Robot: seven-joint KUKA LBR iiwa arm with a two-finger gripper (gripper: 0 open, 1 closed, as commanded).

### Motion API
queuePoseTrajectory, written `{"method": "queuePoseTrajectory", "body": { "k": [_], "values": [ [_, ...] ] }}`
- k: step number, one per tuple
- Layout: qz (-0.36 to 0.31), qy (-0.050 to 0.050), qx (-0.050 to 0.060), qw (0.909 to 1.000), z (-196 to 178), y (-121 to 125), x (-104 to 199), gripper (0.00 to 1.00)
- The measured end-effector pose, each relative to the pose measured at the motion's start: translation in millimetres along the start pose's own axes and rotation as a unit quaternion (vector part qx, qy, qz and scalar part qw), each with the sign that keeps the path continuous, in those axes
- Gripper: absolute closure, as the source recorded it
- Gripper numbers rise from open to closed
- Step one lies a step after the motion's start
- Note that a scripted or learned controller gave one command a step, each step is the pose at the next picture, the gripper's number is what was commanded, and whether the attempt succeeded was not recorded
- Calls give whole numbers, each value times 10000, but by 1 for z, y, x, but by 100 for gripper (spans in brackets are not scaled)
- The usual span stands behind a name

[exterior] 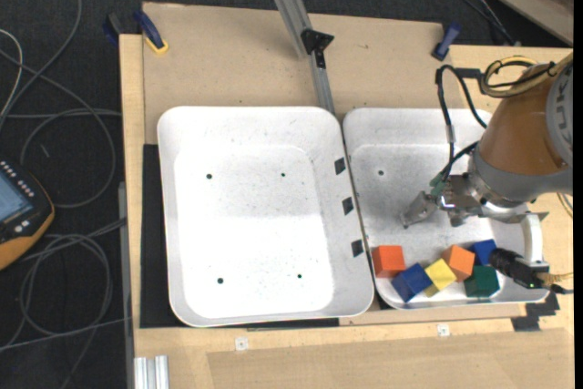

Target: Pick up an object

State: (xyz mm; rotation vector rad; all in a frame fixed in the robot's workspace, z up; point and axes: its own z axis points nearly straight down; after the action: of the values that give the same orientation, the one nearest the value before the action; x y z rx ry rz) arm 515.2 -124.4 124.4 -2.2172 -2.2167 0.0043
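No readable text, labels or numbers anywhere.

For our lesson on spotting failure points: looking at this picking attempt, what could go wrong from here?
1. The blocks crowd together at the right bin's near edge: the yellow block touches the blue block and an orange block, so fingers may not fit around one.
2. The gripper sits above the cluster, over bare floor; closing there would likely grab nothing.
3. The green block lies by the rim, which may block the fingers.
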Motion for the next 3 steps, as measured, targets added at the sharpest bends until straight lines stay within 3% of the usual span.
{"method": "queuePoseTrajectory", "body": {
  "k": [1, 2, 3],
  "values": [
    [-1, -1, -7, 10000, 27, 0, 1, 0],
    [-2, -4, -35, 10000, 14, 1, 1, 100],
    [-11, -17, -62, 10000, -30, 6, 5, 100]
  ]
}}
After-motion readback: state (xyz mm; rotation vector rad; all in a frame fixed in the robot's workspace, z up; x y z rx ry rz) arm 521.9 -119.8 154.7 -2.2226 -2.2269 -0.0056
